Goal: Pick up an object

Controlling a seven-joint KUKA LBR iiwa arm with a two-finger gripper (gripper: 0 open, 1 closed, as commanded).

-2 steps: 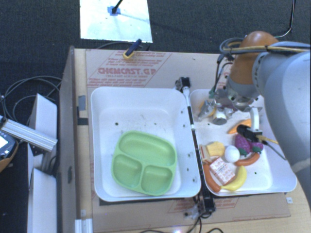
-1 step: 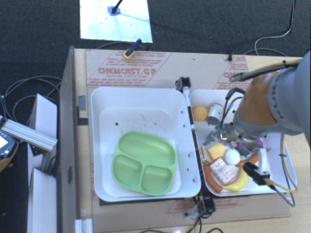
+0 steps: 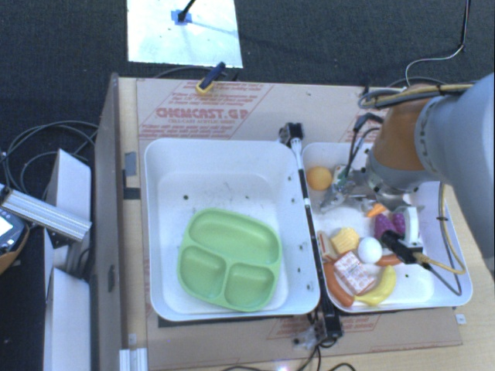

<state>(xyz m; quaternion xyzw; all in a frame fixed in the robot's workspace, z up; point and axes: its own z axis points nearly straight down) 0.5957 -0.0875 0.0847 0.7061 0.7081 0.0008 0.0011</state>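
Red print on the brown board under the bins

The flat brown cardboard sheet (image 3: 232,103) beneath the two white bins bears large red letters reading roughly "CHEMCAST GP"; the smaller red lines around them are too fine to read.

A brown cardboard sheet (image 3: 224,107) with red printing lies under the two white bins and serves as the reference. Beyond its far edge, a pale square panel (image 3: 183,20) rests on dark carpet (image 3: 62,45). A yellow-and-black clip (image 3: 210,78) sits at that far edge. Left of the sheet lie black cables (image 3: 39,141) and a grey metal bar (image 3: 45,214).
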